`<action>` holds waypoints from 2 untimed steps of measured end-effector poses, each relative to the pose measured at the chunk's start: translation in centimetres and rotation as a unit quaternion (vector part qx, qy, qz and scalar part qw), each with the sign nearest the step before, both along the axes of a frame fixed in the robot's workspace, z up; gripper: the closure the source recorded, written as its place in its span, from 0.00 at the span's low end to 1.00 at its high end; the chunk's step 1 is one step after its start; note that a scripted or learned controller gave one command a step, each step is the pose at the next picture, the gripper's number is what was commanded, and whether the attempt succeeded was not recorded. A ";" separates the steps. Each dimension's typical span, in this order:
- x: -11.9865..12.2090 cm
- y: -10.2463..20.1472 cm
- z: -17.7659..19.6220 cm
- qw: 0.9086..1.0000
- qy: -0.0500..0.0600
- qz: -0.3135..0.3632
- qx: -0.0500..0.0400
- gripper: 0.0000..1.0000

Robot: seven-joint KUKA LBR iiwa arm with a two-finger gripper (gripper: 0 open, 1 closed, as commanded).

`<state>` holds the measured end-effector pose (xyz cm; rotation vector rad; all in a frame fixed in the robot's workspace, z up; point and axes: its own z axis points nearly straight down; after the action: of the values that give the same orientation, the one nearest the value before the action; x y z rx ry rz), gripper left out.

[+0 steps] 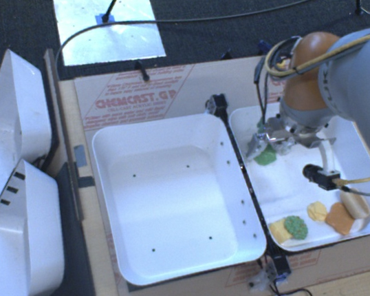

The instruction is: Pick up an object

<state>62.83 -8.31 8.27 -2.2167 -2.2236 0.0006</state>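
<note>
My gripper (265, 142) is low over the far left part of the right bin (284, 194). A flat green object (266, 157) lies on the bin floor directly under and in front of it, touching or nearly touching the metal tip. The grey arm with its orange band (310, 61) reaches in from the right and hides the bin's far right corner. Along the near edge of the same bin lie a yellow piece (279, 232), a knobbly green piece (295, 226), a small yellow piece (316, 211), an orange piece (338, 218) and a pale rounded piece (355, 204).
The left bin (115, 210) sits beside the right one, with a black divider (241, 170) between them. A black fitting with a yellow cable (320, 176) hangs from the arm over the right bin. Two white trays (20, 205) lean off the bench at the left.
</note>
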 end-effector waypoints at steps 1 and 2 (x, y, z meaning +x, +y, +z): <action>-1.4 -0.1 0.1 1.000 -0.001 -0.002 0.000 0.00; -0.9 -0.2 0.2 1.000 -0.001 -0.001 -0.001 0.00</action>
<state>61.95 -8.48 8.44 -2.2218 -2.2225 -0.0011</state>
